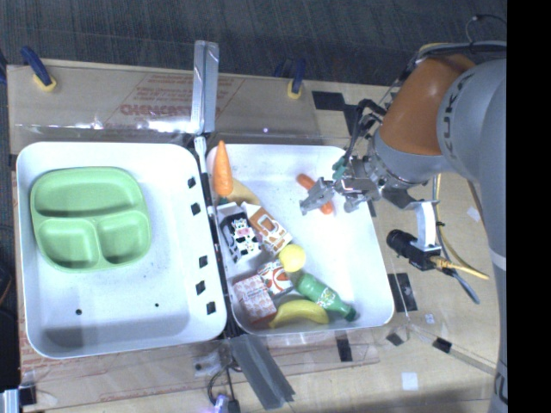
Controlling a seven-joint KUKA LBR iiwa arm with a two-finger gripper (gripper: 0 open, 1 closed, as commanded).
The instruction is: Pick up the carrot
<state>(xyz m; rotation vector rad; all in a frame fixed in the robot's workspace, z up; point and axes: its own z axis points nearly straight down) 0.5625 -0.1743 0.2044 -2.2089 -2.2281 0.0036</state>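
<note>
The carrot (222,169) lies against the left wall of the right bin (362,265), near its top corner. The end effector (320,198) hovers well to its right, just beside a small orange piece (306,181); whether its grip is apart or together cannot be told.

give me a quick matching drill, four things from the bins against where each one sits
Things:
1. carrot
2. green tray
3. banana
4. green bottle

Places:
A. left bin
B. front edge of the right bin
C. far left corner of the right bin, by the divider
D. right bin, just behind the banana

Pairs: 1-C, 2-A, 3-B, 4-D
</note>
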